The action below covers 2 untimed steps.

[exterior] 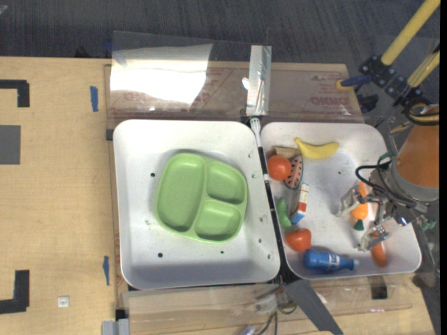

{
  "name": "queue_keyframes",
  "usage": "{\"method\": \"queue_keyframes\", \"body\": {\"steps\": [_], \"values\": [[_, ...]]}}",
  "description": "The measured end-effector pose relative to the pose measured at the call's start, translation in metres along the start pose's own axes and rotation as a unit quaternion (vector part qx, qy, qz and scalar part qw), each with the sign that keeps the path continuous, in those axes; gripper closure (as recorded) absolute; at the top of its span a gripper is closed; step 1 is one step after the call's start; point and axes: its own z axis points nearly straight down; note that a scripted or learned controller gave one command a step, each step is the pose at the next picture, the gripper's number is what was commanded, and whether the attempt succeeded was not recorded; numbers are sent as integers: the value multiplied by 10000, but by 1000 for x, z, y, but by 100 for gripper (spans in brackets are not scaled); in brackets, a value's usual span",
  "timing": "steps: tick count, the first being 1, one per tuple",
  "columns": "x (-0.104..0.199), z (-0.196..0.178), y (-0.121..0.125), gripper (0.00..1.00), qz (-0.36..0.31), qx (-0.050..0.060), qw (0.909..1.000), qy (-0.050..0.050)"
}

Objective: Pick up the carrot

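the carrot, orange with a green top, lies in the right bin toward its right side, directly under the tool; whether the tool is clenched or released cannot be told. left of it lie a banana, two tomatoes and a blue bottle. the left bin on the table carries a green divided plate.

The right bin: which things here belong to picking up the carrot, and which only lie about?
For the job:
small orange carrot with green top
gripper

Lying about:
yellow plastic banana
blue bottle
two red tomatoes
watermelon slice
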Motion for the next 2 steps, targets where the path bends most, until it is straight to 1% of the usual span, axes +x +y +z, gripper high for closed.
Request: {"method": "queue_keyframes", "body": {"steps": [1,2], "values": [[-4,-12,1,100,-10,20,10000,-44],[-27,-101,21,100,-1328,20,9911,-30]]}}
